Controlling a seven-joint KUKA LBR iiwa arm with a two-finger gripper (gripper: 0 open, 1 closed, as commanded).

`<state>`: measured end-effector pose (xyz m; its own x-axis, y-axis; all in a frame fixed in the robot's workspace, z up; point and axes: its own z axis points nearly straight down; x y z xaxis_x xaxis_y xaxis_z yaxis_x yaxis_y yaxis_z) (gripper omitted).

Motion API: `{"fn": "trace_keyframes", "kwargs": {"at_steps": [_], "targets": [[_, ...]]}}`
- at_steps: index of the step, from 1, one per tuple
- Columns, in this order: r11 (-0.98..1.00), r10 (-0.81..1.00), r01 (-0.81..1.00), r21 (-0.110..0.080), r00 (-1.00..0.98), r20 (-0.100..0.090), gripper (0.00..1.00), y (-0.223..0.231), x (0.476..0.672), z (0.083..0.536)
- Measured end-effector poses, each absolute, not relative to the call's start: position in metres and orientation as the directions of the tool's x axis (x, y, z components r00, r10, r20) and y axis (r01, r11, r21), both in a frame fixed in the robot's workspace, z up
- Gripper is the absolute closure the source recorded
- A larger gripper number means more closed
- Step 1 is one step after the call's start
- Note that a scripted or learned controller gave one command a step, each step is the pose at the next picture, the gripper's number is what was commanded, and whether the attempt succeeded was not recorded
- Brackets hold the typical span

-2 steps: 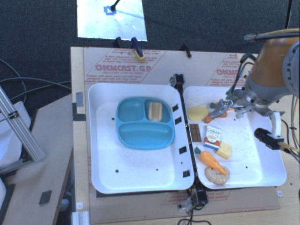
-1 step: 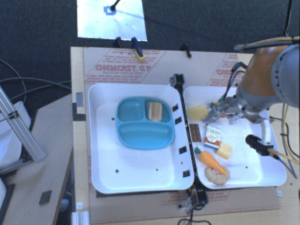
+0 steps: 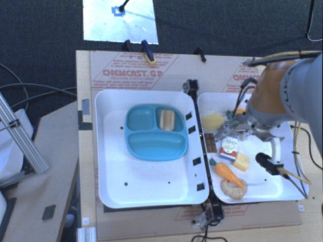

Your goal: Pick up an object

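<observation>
My gripper hangs low over the right bin, just above a small white and red carton. Left of the gripper lies a yellow lemon-like piece. A yellow cheese block sits to the carton's right. Nearer the front edge lie an orange carrot and a tan pastry. A brown bar rests by the divider. I see nothing lifted from the bin.
The left bin bears a blue divided plate with a tan bread piece in its upper right compartment. The grey and orange arm covers the right bin's back part.
</observation>
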<state>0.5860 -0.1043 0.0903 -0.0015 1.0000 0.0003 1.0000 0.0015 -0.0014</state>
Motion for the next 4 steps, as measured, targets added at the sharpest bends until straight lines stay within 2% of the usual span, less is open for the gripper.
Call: {"fn": "trace_keyframes", "kwargs": {"at_steps": [1, 3, 4], "targets": [[0.001, 1.000, 1.000, 0.004, -0.001, -0.001, 1.00, -0.105, 0.587, 0.104], [0.006, 1.000, 1.000, 0.007, -0.006, -0.001, 1.00, -0.102, 0.603, 0.213], [0.006, 1.000, 1.000, 0.004, -0.006, 0.000, 1.00, -0.102, 0.604, 0.225]]}}
